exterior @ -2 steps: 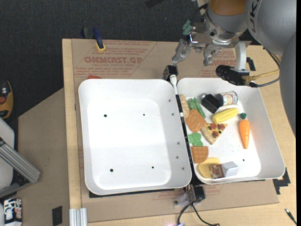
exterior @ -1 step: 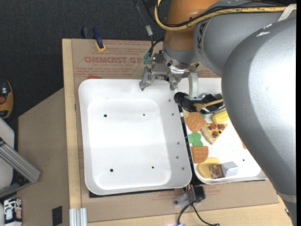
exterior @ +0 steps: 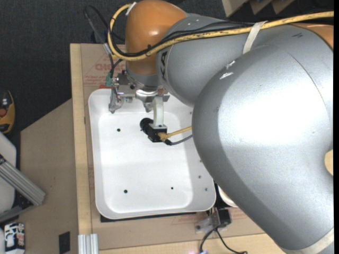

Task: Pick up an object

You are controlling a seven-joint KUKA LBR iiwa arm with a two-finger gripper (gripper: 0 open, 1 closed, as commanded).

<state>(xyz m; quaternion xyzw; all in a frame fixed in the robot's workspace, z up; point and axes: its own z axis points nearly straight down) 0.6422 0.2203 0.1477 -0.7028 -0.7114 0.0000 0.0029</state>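
Note:
My gripper hangs over the far end of the left white bin, close to its back wall. Its two fingers stand apart, so it is open, and nothing shows between them. The bin floor under and in front of the gripper shows bare white with a few small dark dots. I cannot make out any loose object in the part of the bin that shows. The big grey arm, with its orange band, hides everything to the right.
The brown bench top borders the bin on the left and far sides. Metal rails and clutter lie off the bench at lower left. The arm's bulk fills the right half.

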